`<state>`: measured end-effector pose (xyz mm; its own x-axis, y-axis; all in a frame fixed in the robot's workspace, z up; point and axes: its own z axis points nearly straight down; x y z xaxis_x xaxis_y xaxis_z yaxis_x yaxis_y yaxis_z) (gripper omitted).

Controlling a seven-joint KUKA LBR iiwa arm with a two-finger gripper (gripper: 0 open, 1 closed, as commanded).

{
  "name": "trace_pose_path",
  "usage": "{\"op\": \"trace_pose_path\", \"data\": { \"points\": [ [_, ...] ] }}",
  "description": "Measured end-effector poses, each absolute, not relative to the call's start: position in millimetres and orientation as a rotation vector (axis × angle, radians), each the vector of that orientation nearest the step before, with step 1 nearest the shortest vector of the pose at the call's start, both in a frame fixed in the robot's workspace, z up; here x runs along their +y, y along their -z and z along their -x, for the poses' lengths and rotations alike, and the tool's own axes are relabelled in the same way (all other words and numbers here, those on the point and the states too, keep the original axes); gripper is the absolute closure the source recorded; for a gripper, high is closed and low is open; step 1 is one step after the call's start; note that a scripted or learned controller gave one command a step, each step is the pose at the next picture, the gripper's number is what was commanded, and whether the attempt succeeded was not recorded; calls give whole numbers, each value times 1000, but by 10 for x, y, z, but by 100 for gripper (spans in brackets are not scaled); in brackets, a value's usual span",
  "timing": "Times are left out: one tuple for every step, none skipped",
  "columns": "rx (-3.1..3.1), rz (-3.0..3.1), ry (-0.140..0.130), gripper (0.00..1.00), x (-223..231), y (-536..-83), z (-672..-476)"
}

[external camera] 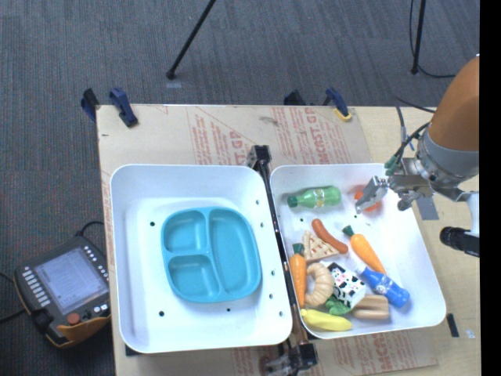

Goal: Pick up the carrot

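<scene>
The end effector (374, 194) is seen over the right bin (433, 288), near its far right corner, just inside the rim; whether it is open or closed cannot be told, and a small red-orange thing sits at its tip. Bare white floor lies around it. The carrot (365, 251) lies nearer the bin's middle, apart from the end effector, between a sausage (329, 236) and the blue bottle (385, 287). A second carrot (298, 276) lies against the left wall. A green bottle (315, 198) lies toward the far edge.
</scene>
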<state>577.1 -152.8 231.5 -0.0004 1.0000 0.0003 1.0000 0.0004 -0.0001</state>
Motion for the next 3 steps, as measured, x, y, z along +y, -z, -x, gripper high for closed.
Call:
{"op": "trace_pose_path", "data": {
  "points": [
    [-2237,2201,-2,0,-1725,-872,-5736],
    [-2231,2206,0,100,-1734,-974,-5739],
    [-1998,2424,0,100,-1401,-1874,-6293]
  ]
}}
